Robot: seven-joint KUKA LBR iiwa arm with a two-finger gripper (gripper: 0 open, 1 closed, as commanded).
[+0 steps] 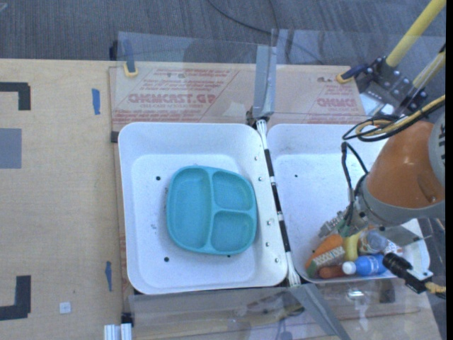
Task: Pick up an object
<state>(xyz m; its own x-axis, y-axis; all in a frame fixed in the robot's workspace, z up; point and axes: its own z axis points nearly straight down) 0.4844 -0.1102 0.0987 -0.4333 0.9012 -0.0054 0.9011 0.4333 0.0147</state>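
Observation:
A heap of small objects lies in the near right corner of the right bin (311, 183): an orange carrot-like piece (327, 246), a yellow piece (352, 246), a blue and white bottle (364, 266), a red-brown piece (330, 272) and a grey ridged item (331, 225). The arm's orange band (407, 172) hangs right over the heap, and the gripper (361, 231) reaches down into it from the right. Its tips are buried among the objects. A teal divided plate (211, 210) rests in the left bin (141, 154).
Clear plastic walls stand behind the bins, with a grey post (265, 76) between them. Yellow rods and black cables (396, 115) crowd the upper right. The wooden bench (56, 190) stretches left of the bins.

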